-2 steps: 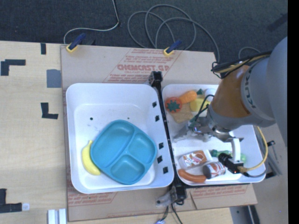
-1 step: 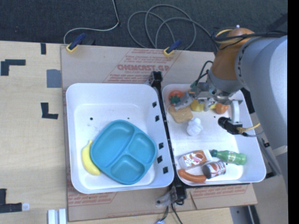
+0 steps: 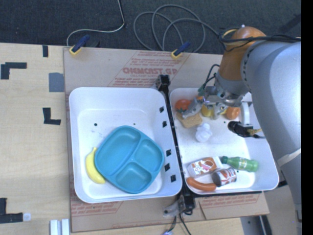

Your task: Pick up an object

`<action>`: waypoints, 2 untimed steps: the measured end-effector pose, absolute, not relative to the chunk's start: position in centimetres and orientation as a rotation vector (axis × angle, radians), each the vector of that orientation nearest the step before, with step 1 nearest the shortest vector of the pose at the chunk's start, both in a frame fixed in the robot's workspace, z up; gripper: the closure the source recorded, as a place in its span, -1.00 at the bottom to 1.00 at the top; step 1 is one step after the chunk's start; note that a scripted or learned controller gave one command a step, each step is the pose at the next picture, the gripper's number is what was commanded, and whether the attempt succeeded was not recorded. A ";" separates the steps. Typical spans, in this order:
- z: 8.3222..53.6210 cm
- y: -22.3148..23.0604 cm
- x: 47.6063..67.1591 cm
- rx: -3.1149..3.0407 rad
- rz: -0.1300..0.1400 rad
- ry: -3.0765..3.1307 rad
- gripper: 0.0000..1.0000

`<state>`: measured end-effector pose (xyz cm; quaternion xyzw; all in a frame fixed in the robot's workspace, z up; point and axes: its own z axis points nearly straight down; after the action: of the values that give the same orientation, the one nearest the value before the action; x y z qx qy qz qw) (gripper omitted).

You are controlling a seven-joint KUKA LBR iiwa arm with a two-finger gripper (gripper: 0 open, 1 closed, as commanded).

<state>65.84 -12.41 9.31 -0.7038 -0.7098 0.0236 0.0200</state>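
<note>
Orange-banded arm sets its gripper [image 3: 211,103] over the right bin's [image 3: 264,153] twelve-o'clock clutter, claw state untellable, so centring on one piece, perhaps the yellow object [image 3: 207,111] beneath, should avoid nudging the tomato [image 3: 183,104] at nine o'clock.

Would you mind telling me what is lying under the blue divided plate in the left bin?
A yellow banana pokes out from beneath the blue divided plate's left edge. The plate covers the rest of the banana, and anything else beneath it is hidden.
</note>
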 end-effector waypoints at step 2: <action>8.6 -12.3 65.7 -2.198 0.084 -2.200 -1.00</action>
<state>65.66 -12.34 8.61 -0.7065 -0.7070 0.0269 0.0153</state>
